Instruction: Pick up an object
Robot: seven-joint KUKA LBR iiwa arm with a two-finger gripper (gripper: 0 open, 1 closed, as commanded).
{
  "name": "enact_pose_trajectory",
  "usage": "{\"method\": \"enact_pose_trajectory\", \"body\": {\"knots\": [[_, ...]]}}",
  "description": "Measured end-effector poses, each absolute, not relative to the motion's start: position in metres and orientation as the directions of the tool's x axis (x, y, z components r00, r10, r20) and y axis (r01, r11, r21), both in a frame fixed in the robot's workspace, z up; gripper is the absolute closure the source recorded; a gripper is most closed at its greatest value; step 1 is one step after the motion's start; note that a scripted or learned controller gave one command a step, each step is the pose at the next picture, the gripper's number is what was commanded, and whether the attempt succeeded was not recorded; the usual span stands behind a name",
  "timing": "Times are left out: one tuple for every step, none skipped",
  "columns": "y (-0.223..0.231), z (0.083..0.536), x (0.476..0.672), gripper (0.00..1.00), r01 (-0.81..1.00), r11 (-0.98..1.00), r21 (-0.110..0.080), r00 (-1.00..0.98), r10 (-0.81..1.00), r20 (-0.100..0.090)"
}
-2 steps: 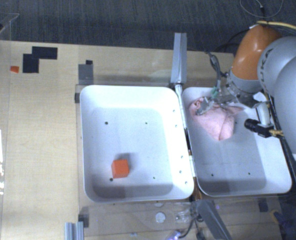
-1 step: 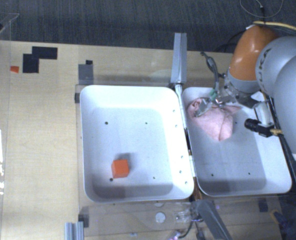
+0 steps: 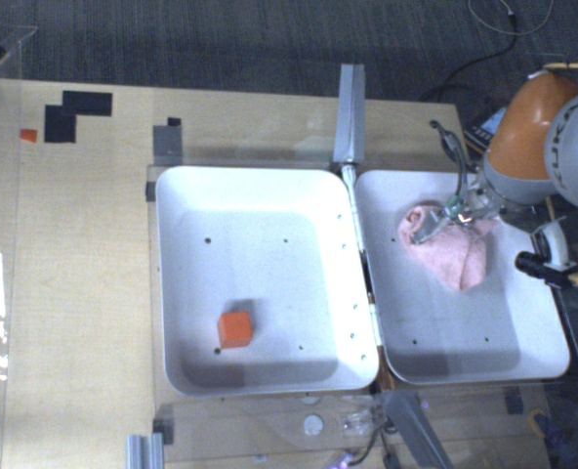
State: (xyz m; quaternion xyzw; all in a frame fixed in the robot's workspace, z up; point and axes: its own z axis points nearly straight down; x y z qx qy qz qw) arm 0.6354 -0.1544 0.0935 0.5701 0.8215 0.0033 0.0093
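A crumpled pink cloth (image 3: 455, 252) lies in the right bin (image 3: 523, 355), in its upper middle part. My gripper (image 3: 441, 220) comes in from the right and sits low over the cloth's upper left edge, touching or nearly touching it. The arm's orange band (image 3: 523, 130) shows above it at the right. A small orange block (image 3: 235, 329) rests on the floor of the left bin (image 3: 182, 262), near its front left corner, far from the gripper.
A grey metal divider (image 3: 349, 115) stands behind the seam between the bins. Black markers (image 3: 72, 113) and a small orange tag (image 3: 28, 136) lie on the wooden bench at the far left. Cables (image 3: 553, 267) run by the right bin's right edge.
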Motion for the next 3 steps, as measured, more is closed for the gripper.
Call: {"method": "enact_pose_trajectory", "body": {"knots": [[-0.101, 0.092, 0.665, 0.00, 0.882, 0.471, -0.004, -0.471, 0.882, -0.002], [-0.099, 0.106, 0.669, 1.00, 0.880, 0.474, 0.014, -0.474, 0.880, -0.012], [-0.038, 0.187, 0.671, 1.00, 0.982, 0.191, 0.010, -0.191, 0.982, -0.002]]}}
